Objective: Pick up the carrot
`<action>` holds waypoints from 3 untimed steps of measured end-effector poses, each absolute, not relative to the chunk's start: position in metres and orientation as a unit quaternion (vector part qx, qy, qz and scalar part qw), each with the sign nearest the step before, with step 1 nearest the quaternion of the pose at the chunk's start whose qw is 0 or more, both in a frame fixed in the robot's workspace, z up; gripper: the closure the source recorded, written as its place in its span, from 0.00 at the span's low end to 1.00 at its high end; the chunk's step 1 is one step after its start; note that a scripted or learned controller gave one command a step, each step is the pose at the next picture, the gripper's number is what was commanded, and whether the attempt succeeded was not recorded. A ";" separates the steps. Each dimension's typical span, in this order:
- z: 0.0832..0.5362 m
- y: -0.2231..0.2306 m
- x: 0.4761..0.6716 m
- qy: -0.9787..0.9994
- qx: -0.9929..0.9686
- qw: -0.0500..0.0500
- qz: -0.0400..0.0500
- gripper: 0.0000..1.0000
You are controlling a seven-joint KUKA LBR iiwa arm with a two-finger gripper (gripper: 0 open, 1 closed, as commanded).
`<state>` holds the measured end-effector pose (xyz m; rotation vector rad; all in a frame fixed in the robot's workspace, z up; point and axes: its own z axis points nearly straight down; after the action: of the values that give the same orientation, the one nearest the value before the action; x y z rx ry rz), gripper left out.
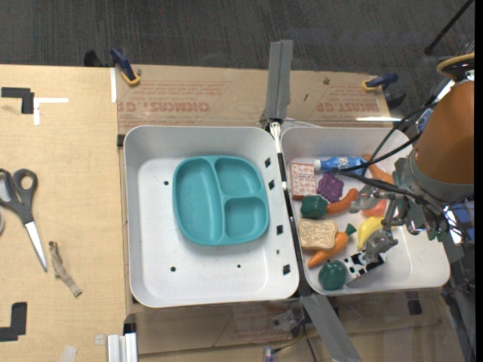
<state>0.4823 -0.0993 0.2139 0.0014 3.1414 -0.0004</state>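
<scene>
Carrot (327, 252) in right bin (430, 271) is judged light, rigid, slippery, best gripped mid-body across its width; tool (379, 241) state cannot be told.

I see a pale brown wooden desk (75, 202) carrying two shallow white plastic bins. Taking the left white bin (143, 225) as my landmark: the right white bin (423, 266) sits touching its right wall. Well to its left lie grey-handled metal scissors (24, 210), with a small grey strip (64, 270) just nearer it. Behind it lies flat printed brown cardboard (189, 96), pinned by a blue-and-yellow clamp (124, 65) at the far left corner.
</scene>
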 end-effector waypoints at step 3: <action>0.107 -0.100 0.488 1.000 0.002 0.017 -0.006 0.00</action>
<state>0.4882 -0.0999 0.1067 0.0063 3.1073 -0.0177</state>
